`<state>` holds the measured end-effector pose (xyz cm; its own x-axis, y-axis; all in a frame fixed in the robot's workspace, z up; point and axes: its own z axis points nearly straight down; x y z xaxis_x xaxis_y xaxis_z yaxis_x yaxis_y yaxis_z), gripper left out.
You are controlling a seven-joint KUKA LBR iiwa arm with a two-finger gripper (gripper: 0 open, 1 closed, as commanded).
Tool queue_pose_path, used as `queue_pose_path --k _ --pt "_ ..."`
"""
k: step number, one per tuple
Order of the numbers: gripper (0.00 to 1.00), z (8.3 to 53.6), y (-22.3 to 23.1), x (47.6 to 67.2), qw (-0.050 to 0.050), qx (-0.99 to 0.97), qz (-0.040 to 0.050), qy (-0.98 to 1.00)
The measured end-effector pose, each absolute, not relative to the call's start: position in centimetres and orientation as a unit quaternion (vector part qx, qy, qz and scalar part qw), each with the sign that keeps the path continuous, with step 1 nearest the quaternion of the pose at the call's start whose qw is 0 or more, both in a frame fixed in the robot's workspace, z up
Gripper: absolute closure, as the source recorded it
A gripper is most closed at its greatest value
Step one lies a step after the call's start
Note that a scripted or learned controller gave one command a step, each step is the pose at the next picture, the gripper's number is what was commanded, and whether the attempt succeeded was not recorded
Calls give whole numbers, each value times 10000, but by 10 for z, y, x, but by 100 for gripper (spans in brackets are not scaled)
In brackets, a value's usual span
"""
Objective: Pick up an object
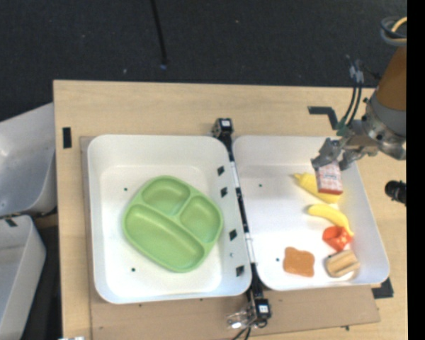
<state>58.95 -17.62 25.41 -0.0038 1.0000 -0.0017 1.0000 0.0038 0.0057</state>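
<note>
Right bin (269, 211): left and middle floor lying open, wide passage there. Clutter crowding the right side: a small red-and-white carton (330, 180) sitting against a yellow piece (307, 183), banana (331, 217), red item (337, 238), orange piece (298, 261), and possibly a bread roll (341, 263) at the near corner. Left bin (106, 275): green divided plate (173, 222) taking up the centre, margins staying free. Centre rim clips (235, 211) standing between the bins.

The arm (391, 91) enters from the right edge, its orange band above the grey wrist, and the gripper (330, 163) is angled down and leftward over the right side of the bench, with its fingers closed on a small pink-and-white box (330, 180).
</note>
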Motion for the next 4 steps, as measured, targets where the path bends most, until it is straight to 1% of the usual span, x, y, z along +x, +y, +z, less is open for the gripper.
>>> queue_pose_path --k 1,2,3,4 --pt "100 244 -131 587 1 7052 1 7090" --pt "100 236 -83 590 0 7051 2 7091" --pt "100 227 -32 586 -4 7049 3 7093" --pt "100 230 11 586 2 7048 10 7094"
